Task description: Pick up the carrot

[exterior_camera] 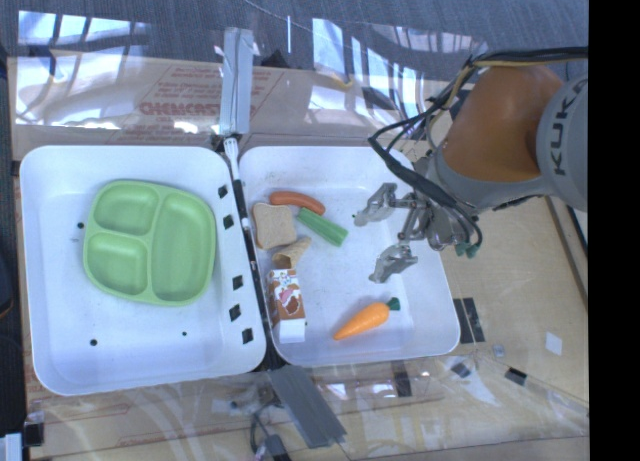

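The small orange plastic carrot with a green stub top (363, 318) lies in the lower right part of the frame, on the floor of the right-hand shallow white bin (440, 294), tilted so its green end points up and to the right. It sits clear of its neighbours: a small brown-and-white printed carton (287, 299) is to its left, and further up are a tan slice of toy bread (274, 224), a green stick-shaped vegetable (322, 228) and a reddish-orange sausage (296, 201). The left-hand white bin (40, 269) holds a light green divided plate (150, 241).

The metal two-finger pincer (386, 235) hangs above the bin, up and slightly right of the carrot and apart from it. Its two fingers stand spread wide, released, with nothing between them and touching nothing.

To do this step well, I judge the pincer should move towards the lower part of the frame until centred over the carrot's thick middle, turn so the fingers straddle its narrow width, not its length, then descend almost to the bin floor before closing. The bin's near wall is close, so the approach needs some margin.
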Controlling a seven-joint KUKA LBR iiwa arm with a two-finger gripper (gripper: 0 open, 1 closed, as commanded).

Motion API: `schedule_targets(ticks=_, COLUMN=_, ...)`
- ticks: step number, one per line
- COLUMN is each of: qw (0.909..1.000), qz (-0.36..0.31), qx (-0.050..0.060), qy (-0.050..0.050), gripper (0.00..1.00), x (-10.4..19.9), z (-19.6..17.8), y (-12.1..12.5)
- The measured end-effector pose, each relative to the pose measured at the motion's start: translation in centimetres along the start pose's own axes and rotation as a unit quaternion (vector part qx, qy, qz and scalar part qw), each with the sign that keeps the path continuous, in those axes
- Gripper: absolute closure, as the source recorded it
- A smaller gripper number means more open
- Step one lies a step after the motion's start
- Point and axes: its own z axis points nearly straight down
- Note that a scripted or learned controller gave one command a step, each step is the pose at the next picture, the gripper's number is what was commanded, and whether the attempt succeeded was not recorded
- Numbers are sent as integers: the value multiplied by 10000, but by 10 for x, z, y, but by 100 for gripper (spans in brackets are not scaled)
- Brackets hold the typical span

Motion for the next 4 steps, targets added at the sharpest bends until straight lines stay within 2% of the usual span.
schedule_targets(ticks=1, qw=9920, qz=-1259, qx=-3, qy=-12, gripper=0, x=21, z=111, y=-6)
schedule_targets(ticks=2, qw=9672, qz=-2539, qx=-9, qy=-106, gripper=0, x=52, z=99, y=-27)
schedule_targets(ticks=3, qw=8864, qz=-4629, qx=2, qy=-25, gripper=0, x=30, z=110, y=-33)
schedule_targets(ticks=4, qw=8339, qz=-5517, qx=74, qy=-101, gripper=0, x=57, z=106, y=-32)
